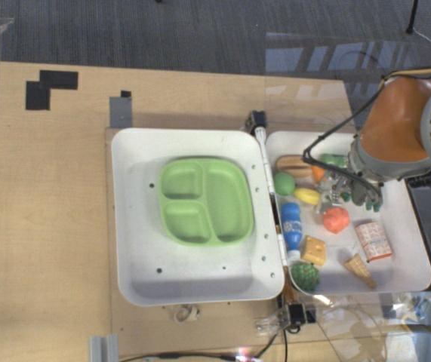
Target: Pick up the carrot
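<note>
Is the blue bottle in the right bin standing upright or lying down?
Lying down. The blue bottle rests on its side on the floor of the right bin, beside the divider, its length running along it, between a green ball and broccoli.

A divided plate [204, 202] is set in the left bin [136, 277]; toy foods (a bottle [291, 227] among them) are gathered in the right bin [415, 274].

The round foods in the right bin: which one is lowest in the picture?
The broccoli, dark green, at the right bin's lower left corner. The green ball, lemon and tomato lie higher up.
</note>
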`<action>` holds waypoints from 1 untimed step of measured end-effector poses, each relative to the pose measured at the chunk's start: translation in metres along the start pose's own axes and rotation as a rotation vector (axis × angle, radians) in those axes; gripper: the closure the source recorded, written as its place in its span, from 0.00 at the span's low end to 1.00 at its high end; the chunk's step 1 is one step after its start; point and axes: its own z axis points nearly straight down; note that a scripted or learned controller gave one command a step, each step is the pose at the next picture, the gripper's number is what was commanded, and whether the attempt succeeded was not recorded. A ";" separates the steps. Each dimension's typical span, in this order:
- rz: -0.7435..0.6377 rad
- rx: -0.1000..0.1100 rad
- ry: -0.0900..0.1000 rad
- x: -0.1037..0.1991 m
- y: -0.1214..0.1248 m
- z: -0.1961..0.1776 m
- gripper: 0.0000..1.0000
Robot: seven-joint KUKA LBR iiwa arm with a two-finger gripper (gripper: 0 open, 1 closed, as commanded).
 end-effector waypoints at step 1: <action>-0.001 0.000 0.001 0.000 0.000 0.000 0.00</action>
